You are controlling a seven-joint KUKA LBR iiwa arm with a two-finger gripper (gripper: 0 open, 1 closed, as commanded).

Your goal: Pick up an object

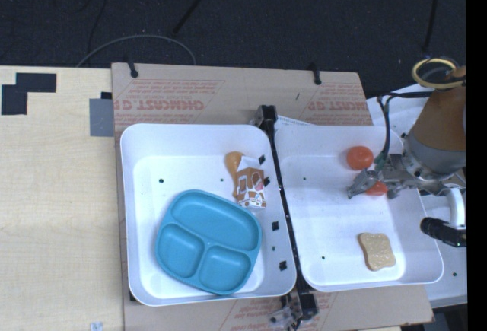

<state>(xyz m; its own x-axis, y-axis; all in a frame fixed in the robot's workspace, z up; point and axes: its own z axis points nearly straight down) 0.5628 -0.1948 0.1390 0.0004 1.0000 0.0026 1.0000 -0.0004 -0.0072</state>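
**Arm low in the right bin, beside the red-orange ball**

From the overhead camera, the arm reaches in from three o'clock, its orange band above the wrist hanging over the right bin's (426, 276) far-right rim. The gripper (370, 186) sits down inside that bin, toward its upper right. Something small and orange-red shows right at the fingertips, but whether it is pinched between them or merely lying beside them I cannot tell, nor how the fingers stand.

A red-orange ball (360, 157) lies just beside the gripper, at about eleven o'clock from it. A tan slice of bread (377, 251) rests at the bin's lower right, near six o'clock from the gripper and well apart.

In the left bin (137, 170), a blue divided plate (207, 241) fills the lower half. At one o'clock from the plate lies a small printed packet (250, 189), with a brownish-orange piece (233, 163) touching its upper left.
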